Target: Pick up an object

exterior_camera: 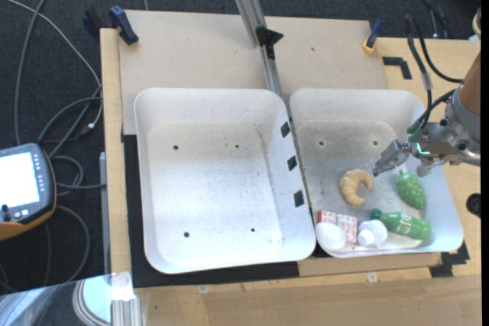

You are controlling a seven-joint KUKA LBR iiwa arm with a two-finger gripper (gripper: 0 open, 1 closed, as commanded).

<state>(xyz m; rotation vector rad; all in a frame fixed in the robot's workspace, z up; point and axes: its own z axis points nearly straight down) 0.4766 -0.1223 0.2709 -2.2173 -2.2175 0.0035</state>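
The right bin (pixel 336 107) holds a tan croissant (pixel 356 185), a bunch of green grapes (pixel 410 190), a green bottle with a white cap (pixel 399 225) lying on its side, and a red-and-white packet (pixel 337 226) at the front edge. My gripper (pixel 403 162) hangs over the right side of this bin, just above the grapes and to the right of the croissant. It is open, with one finger (pixel 386 159) pointing toward the croissant. Nothing is between the fingers.
The left bin (pixel 153 118) lies beside the right one, with a metal rail (pixel 252 4) running along the divide at the back. Cables (pixel 420 65) hang near the arm at the right. A handheld pendant (pixel 23 183) lies off the bench at the left.
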